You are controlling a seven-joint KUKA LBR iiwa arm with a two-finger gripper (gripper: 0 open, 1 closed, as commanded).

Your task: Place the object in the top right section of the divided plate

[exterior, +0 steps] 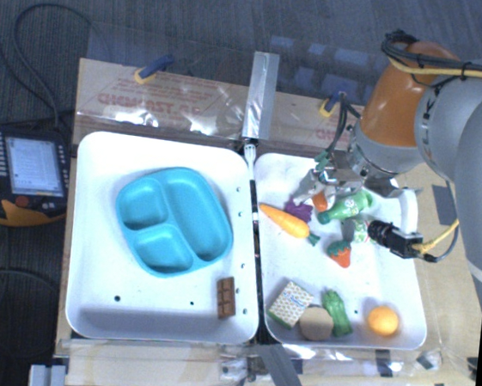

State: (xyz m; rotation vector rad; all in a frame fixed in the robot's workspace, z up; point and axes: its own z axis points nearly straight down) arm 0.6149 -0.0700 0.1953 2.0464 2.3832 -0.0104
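Observation:
The blue divided plate (pixel 173 219) lies in the left bin (pixel 90 300), with one large section on the right and two smaller ones on the left. My gripper (pixel 326 185) hangs low over the back of the right bin (pixel 411 294). It sits among a cluster of toys: an orange carrot (pixel 283 222), a purple piece (pixel 299 210), a green bottle-shaped toy (pixel 348 206) and a small red-orange piece (pixel 319 202) just under it. Whether any of them is between the gripper's tips is hidden by the wrist.
A brown chocolate bar (pixel 226 298) lies in the left bin by the divider. The right bin also holds a red strawberry-like toy (pixel 341 255), an orange ball (pixel 382 321), a green pickle (pixel 336 313), a beige lump (pixel 316 324) and a small box (pixel 290 303).

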